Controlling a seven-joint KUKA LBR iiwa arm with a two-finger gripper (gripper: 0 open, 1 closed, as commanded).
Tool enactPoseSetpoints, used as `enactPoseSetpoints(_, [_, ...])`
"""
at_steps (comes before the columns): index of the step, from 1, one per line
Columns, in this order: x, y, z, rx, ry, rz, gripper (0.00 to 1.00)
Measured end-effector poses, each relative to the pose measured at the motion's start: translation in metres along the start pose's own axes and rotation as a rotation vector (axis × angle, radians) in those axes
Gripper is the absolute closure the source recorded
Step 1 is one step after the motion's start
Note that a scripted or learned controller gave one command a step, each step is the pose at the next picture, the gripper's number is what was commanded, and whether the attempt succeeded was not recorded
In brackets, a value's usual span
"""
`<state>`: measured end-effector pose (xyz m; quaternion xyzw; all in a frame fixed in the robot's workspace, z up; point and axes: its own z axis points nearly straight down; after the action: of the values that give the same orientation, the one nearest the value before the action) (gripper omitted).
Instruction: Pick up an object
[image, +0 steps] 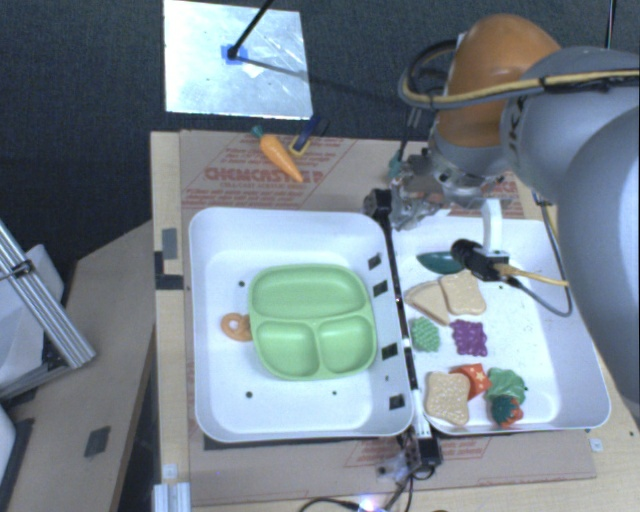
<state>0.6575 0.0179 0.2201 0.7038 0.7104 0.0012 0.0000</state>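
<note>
Gripper (415, 205) over right bin's (575, 400) far-left corner, finger state unclear, possibly blurred, toy food (462, 345) below, green tray (308, 320) in left bin (215, 400)

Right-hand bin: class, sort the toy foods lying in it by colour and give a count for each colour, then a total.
Tan (bread slices): 3
Green (leafy piece, broccoli-like piece): 2
Purple (grapes): 1
Red-orange (piece): 1
Total: 7
</note>
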Motion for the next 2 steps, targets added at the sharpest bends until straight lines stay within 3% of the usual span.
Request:
enactPoseSetpoints(1, [0.05,0.007,0.004,-0.001,0.0,0.001,1.0])
enactPoseSetpoints(2, [0.077,0.002,0.004,0.0,-0.001,0.003,1.0])
